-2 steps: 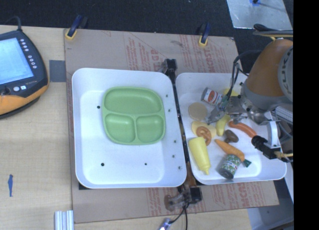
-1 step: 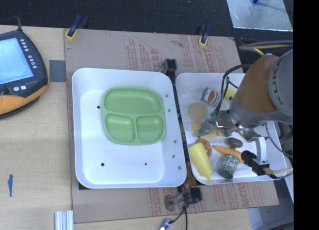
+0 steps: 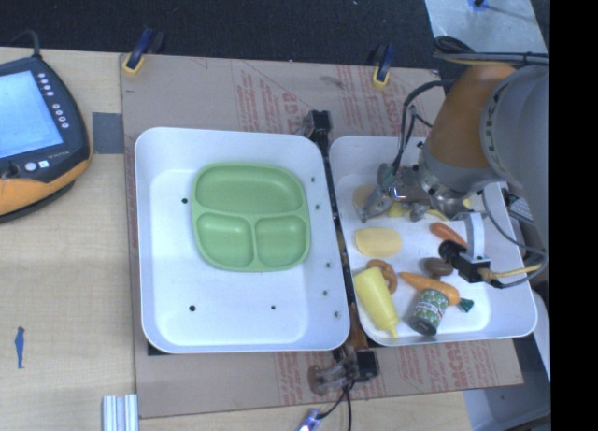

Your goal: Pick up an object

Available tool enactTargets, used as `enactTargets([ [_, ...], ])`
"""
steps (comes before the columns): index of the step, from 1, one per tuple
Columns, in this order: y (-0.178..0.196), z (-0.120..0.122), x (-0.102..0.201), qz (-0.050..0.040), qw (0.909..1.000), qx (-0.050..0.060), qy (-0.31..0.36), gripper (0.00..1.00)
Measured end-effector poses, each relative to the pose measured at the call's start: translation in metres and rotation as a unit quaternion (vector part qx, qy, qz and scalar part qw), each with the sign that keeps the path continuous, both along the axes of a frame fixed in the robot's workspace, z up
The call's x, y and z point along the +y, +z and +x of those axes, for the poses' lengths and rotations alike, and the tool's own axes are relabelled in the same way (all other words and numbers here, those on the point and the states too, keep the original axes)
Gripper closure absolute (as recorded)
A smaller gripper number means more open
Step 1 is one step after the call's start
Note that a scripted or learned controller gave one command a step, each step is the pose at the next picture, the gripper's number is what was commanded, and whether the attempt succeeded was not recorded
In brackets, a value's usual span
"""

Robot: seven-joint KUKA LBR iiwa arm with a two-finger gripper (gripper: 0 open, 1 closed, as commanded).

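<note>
Grey arm (image 3: 486, 130) reaches in from right; end effector (image 3: 385, 197) low, angled left.

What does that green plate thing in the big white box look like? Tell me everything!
The pale green plastic divided plate is a rounded square with three hollows: one wide one at the far side and two smaller ones at the near side. It looks matte and lies flat in the left shallow white bin, with nothing on it.

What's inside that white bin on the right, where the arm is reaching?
The right bin holds toy food: a yellow squeeze bottle, green can, carrot and pale yellow piece. The arm covers the bin's far corner.
</note>
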State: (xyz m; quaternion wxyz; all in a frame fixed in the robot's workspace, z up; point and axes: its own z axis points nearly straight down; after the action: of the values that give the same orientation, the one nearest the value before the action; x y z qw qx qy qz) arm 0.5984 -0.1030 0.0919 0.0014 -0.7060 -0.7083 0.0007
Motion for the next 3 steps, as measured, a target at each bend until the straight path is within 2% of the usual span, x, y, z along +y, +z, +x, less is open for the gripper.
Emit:
enactTargets([
  [1,-0.002,0.055,-0.028,0.0005,1.0000,0.007,-0.001,0.00],
  [2,0.090,0.058,-0.064,-0.0009,1.0000,-0.001,0.000,0.00],
  [3,0.010,0.013,-0.084,0.0017,1.0000,-0.001,0.001,0.00],
])
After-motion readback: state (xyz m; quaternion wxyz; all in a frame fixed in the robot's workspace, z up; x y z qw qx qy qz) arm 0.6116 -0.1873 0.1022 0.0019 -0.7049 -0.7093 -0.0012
